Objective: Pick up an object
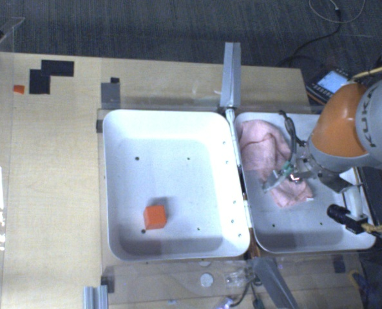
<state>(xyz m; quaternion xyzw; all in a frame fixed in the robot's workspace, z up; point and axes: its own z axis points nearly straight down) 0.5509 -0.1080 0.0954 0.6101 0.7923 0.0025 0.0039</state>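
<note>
A pink crumpled soft object point(263, 148) lies in the right bin point(306, 234), spreading from the bin's upper left toward its middle. My gripper point(287, 175) hangs over the lower part of that pink object, reaching in from the right under the orange wrist band. Its tip appears to touch the pink material, and whether anything sits between the tips is hidden. A small orange cube point(155, 217) rests in the left bin point(171, 134), near its lower left.
A metal divider post point(231, 76) stands behind the seam between the two bins. Black and orange markers point(46, 76) lie on the wooden bench at the far left. Cables and a small screen point(332, 82) sit behind the right bin.
</note>
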